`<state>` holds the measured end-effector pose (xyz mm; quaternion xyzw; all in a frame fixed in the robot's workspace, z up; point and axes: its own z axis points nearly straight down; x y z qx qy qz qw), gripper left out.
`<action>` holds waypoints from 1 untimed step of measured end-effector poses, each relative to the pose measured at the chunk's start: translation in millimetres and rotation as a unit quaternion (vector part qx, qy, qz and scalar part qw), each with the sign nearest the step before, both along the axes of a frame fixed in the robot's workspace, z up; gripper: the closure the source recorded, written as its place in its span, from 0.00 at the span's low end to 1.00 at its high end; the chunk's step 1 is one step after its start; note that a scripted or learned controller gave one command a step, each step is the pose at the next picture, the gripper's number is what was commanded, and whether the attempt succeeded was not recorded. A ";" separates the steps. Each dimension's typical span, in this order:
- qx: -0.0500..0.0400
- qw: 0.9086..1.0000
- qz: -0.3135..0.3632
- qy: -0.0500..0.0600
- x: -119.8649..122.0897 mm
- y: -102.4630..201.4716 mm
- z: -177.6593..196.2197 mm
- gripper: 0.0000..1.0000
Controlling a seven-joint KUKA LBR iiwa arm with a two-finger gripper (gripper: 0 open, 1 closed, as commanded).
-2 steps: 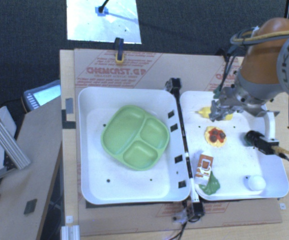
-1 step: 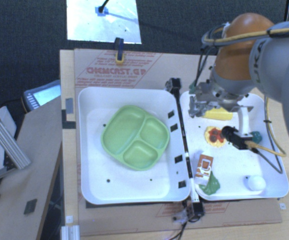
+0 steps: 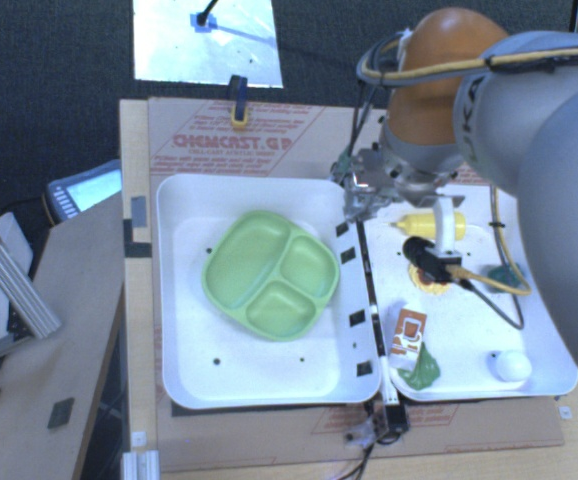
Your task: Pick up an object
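Grey arm (image 3: pixel 554 118) overhead, gripper (image 3: pixel 362 190) low over the divider (image 3: pixel 366 278), open or closed impossible to tell. Likeliest pick: yellow bottle (image 3: pixel 434 225) just beside the gripper, opposite the green plate (image 3: pixel 269 273). Best to centre above it, clear of the divider, then descend straight.

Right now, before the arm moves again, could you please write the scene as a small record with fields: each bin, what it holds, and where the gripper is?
left bin: one green divided plate, three compartments, lying flat
right bin: yellow object at the far side; orange-and-white packet by the divider; green object in the near left corner; white ball near the front right
gripper: over the divider between the bins, at its far end
grasp: cannot tell from this view
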<state>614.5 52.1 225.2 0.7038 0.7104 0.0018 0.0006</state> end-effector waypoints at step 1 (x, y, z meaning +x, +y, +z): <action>0.000 1.000 0.000 0.001 7.0 55.5 -10.0 1.00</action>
